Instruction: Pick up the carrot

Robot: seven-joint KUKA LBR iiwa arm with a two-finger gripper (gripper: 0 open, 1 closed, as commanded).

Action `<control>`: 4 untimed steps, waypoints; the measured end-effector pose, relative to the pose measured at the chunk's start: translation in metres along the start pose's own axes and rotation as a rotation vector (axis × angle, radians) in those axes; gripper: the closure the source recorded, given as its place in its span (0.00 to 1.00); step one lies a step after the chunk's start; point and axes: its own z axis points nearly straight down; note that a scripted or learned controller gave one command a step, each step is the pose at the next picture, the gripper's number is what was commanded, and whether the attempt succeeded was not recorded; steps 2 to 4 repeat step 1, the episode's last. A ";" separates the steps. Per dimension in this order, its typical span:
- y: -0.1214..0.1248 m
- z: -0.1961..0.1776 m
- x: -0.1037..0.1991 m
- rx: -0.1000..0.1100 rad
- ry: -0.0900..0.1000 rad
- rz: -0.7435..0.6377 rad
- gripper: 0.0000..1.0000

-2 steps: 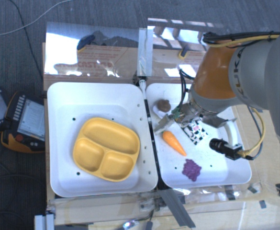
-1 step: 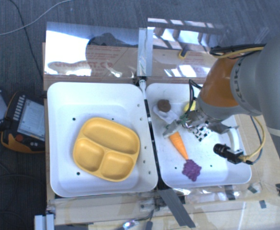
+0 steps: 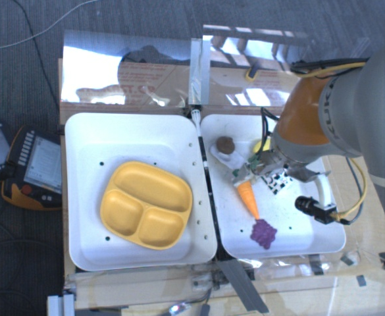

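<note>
Gripper (image 3: 253, 168) low in right bin (image 3: 324, 239), just above carrot's leafy end; finger state cannot be told. Carrot (image 3: 248, 198): orange cone, green top toward gripper, tip pointing to near rim, lying flat mid-bin. Purple item (image 3: 264, 233) just below tip. Brown round item (image 3: 226, 145) near far left corner. Yellow divided tray (image 3: 146, 204) in left bin (image 3: 87, 143).

The grey arm (image 3: 340, 104) reaches in from the right, tool (image 3: 258, 166) pointing down.
</note>
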 end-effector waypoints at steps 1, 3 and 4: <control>0.004 -0.094 0.037 -0.001 -0.004 0.181 1.00; 0.004 -0.094 0.037 -0.001 -0.004 0.181 1.00; 0.004 -0.094 0.037 -0.001 -0.004 0.181 1.00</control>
